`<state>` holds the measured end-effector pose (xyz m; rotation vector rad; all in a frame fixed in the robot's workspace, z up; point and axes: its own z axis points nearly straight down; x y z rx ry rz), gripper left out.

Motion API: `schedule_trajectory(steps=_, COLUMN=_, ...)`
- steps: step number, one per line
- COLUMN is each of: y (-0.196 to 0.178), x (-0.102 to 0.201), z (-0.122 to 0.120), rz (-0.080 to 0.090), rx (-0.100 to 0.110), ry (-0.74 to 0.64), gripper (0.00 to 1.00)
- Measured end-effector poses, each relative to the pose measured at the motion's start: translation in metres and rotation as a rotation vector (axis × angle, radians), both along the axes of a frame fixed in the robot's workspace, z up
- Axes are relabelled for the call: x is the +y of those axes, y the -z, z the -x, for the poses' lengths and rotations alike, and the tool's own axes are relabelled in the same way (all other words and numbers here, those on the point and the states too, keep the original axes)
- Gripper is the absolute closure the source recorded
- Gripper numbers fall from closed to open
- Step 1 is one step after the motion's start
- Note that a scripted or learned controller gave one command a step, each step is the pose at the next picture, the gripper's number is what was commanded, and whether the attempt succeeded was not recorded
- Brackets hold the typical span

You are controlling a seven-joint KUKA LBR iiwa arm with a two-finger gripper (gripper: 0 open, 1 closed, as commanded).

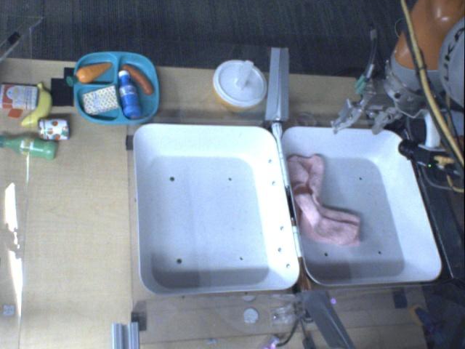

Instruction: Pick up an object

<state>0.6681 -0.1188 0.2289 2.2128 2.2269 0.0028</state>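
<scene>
The front rim of the right bin [378,276] is closest to the camera; up at its far edge the gripper [361,115] hangs with its fingers spread open and nothing between them, likely so it can fit over something soft; it is well apart from the pink cloth [320,208], which lies crumpled on the bin floor against the left wall; the left bin [145,217] sits beside it; toys on a blue tray [149,86] sit far off.

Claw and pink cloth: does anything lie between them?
In the camera view, only bare white floor of the right bin separates the claw from the pink cloth.
</scene>
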Motion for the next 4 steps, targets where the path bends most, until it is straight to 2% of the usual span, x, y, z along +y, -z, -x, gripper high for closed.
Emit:
schedule_trajectory(steps=1, y=0.12, x=0.037, z=-0.001, rz=0.0, rx=0.003, ry=-0.113, gripper=0.0)
schedule_trajectory(steps=2, y=0.042, x=0.045, z=-0.002, rz=0.001, rx=-0.004, ry=-0.13, gripper=0.0)
schedule_trajectory(steps=3, y=0.043, x=0.045, z=-0.002, rz=0.001, rx=-0.003, ry=-0.13, gripper=0.0)
schedule_trajectory(steps=4, y=0.031, x=0.047, z=-0.004, rz=0.001, rx=-0.008, ry=-0.134, gripper=1.0)
